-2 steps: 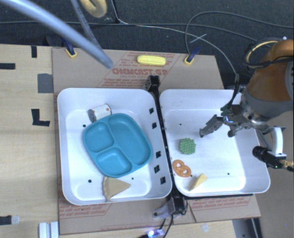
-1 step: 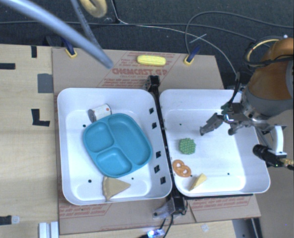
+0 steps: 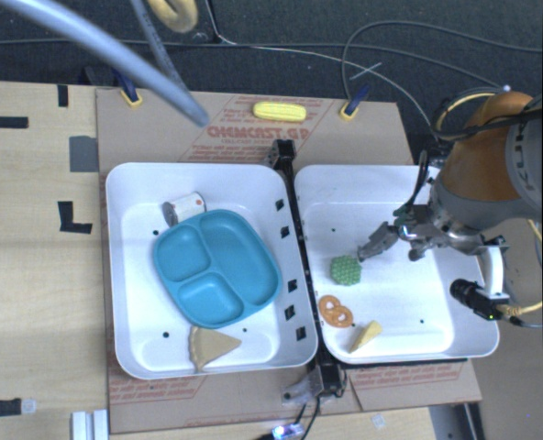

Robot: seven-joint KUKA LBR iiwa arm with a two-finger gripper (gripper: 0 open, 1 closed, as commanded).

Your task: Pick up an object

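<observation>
A: Jaws state?
B: Jaws point(image 3: 374, 247) low in the right bin point(image 3: 437, 186), tips just right of the green piece point(image 3: 346, 270). Can't tell if they're open or closed. Nothing visibly between them.
A: Rest of that bin?
B: Pretzel point(image 3: 335, 312) and yellow wedge point(image 3: 364, 335) near the front.
A: Left bin point(image 3: 129, 191)?
B: Blue tray point(image 3: 217, 266), a can point(image 3: 183, 208) behind it, tan wedge point(image 3: 212, 346) in front. Corn point(image 3: 279, 112) on the worktop behind the bins.
</observation>
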